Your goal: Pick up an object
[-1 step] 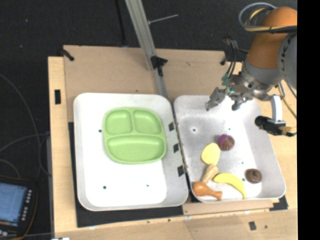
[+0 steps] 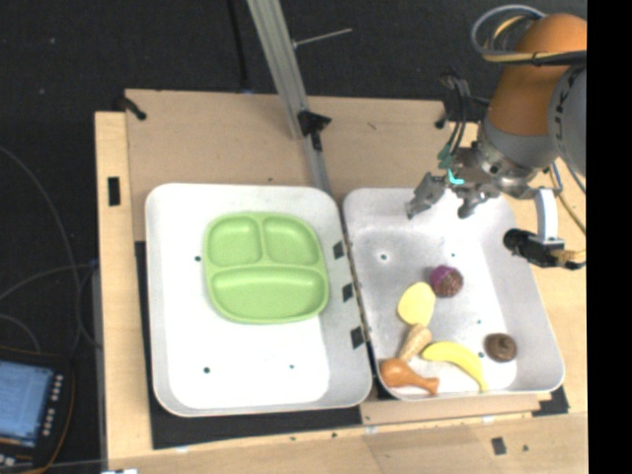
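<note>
The gripper (image 2: 446,199) is held spread and empty over the right bin's (image 2: 513,284) far edge; nearer in that bin, a round purple ball (image 2: 447,281) and curved banana (image 2: 456,360) are seen.

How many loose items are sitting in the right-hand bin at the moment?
5, clustered toward the near side of the white right bin: a dark purple round item, a pale yellow rounded piece, a yellow banana, an orange-tan drumstick-shaped piece and a small brown disc. Overlaps could hide more.
</note>
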Available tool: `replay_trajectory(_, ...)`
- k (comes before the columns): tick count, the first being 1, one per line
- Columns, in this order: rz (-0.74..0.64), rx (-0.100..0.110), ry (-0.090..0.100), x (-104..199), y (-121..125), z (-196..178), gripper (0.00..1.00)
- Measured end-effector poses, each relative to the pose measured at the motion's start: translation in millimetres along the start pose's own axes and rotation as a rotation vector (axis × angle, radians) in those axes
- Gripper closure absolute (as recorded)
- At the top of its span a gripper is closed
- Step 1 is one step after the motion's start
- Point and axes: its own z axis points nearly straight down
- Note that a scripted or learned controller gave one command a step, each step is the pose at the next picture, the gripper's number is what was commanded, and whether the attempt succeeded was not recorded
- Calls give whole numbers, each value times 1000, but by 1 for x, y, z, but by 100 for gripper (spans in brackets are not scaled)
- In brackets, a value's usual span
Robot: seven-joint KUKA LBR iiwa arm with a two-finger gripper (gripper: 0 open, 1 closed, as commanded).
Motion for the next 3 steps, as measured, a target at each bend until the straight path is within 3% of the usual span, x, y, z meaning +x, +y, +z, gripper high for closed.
replay_trajectory(3, 7, 4, 0, -10, -7, 124, 0)
